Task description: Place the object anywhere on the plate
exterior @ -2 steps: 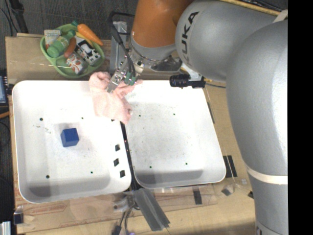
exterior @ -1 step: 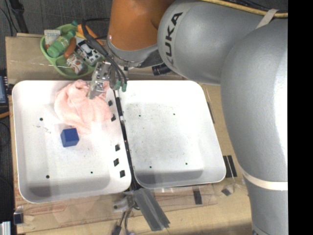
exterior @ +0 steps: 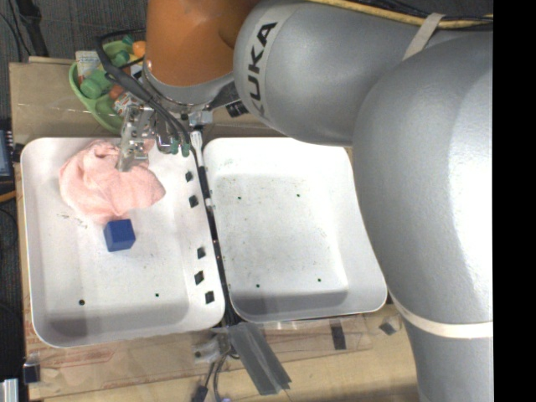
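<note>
The grey arm point(exterior: 377, 141) fills the right side of the camera view and reaches across to the far end of the left bin point(exterior: 50, 308). Its orange band point(exterior: 188, 32) sits above the wrist, and dark cables run down from there to the tool point(exterior: 132, 153).

The tool hangs over the far left part of the left bin, its metal tip pointing down onto the top of a crumpled pink cloth point(exterior: 109, 189). The tip appears to touch or press into the cloth's upper folds, but whether cloth is actually caught between the jaws cannot be told, and how far the tool is open cannot be told either, since the tip is small and blurs into the pink fabric.

The pink cloth lies bunched in the far left corner area of the left bin, resting on the bin floor. Just beside its near edge sits a small blue cube point(exterior: 120, 235), close to the cloth but seemingly not under it.

The right bin point(exterior: 360, 224) lies touching the left bin along their shared rim, partly covered by the arm.

Beyond the left bin, on the counter point(exterior: 46, 99), stands a green bowl point(exterior: 84, 95) with small coloured items in it, partly hidden by the wrist.
</note>
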Robot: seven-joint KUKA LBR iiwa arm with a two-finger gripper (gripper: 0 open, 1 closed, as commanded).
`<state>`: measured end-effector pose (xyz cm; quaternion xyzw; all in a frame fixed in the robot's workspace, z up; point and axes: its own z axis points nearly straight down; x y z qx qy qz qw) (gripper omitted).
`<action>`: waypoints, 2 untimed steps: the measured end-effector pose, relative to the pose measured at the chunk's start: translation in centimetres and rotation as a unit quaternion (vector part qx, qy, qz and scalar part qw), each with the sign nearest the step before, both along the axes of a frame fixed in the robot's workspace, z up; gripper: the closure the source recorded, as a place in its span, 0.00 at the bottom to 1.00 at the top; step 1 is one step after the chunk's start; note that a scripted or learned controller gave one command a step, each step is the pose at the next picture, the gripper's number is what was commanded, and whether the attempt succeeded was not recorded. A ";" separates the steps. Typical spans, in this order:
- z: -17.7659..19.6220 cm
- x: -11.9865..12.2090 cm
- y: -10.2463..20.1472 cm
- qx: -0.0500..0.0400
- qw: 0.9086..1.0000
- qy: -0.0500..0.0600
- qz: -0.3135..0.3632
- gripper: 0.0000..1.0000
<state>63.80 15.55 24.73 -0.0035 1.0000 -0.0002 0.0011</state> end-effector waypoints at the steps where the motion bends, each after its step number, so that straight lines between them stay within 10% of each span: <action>1: -1.5 0.7 4.9 0.000 1.000 0.001 0.001 1.00; 2: -1.4 0.7 4.9 0.000 1.000 0.000 0.001 0.00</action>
